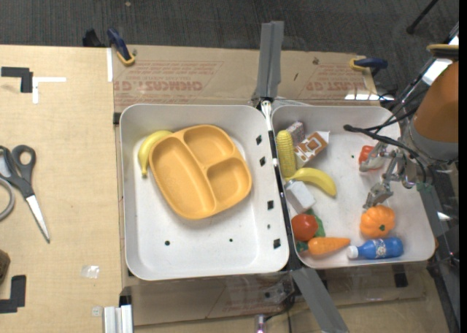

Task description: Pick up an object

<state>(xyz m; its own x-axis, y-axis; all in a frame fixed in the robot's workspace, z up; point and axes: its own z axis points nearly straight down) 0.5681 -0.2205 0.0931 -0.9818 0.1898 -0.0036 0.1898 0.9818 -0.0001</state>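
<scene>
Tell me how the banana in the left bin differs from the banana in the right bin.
The left banana curves along the upper left edge of the yellow tray and touches it; the right banana lies in the open among other toys, beside the corn. The left banana is partly hidden by the tray, while the right banana shows whole. The left one runs mostly up and down, the right one mostly sideways. Both are yellow and curved.

The gripper (pixel 381 178) hangs over the right bin (pixel 343 116), above a small pumpkin (pixel 377 220).
</scene>
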